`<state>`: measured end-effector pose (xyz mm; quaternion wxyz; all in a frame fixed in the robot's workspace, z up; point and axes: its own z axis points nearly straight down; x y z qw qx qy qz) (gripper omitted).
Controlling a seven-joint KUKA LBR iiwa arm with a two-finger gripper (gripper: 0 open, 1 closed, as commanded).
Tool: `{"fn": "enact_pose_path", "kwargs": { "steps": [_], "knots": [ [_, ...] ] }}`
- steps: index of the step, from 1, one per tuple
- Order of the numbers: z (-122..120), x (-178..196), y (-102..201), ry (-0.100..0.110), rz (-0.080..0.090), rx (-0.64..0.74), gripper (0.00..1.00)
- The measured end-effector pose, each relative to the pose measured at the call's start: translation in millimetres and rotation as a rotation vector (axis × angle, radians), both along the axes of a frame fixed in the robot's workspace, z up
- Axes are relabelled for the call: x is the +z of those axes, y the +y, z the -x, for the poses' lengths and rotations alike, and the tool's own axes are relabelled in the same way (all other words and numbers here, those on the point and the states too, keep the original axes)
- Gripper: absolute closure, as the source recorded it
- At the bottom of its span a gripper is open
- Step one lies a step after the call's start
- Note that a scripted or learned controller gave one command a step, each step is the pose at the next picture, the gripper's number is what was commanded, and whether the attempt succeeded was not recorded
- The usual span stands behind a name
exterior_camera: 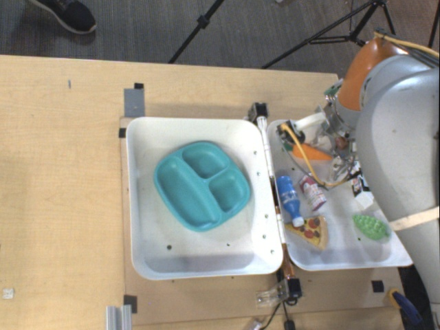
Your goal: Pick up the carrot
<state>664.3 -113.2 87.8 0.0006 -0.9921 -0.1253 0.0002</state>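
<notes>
Beside the blue bottle (288,198), toward the far rim, lies the carrot (311,152); the gripper (342,158) hovers just beside it, opening impossible to tell.

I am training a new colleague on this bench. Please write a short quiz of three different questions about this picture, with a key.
1. True or false: the carrot lies in the same bin as the teal plate.
2. Which thing lies nearest the pizza slice? A) green toy B) blue bottle C) carrot
3. Fill in: the teal plate has ___ compartments.

Key
1. False. The carrot is in the right bin, beside the claw; the plate is in the left bin.
2. B
3. three
</notes>
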Motion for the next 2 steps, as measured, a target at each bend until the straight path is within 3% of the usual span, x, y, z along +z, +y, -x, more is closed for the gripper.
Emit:
{"fn": "enact_pose_path", "kwargs": {
  "steps": [1,2],
  "knots": [
    [-3,13,3,-0.01,0.002,0.009,1.0],
    [0,98,97,-0.008,-0.001,-0.017,1.0]
  ]
}}
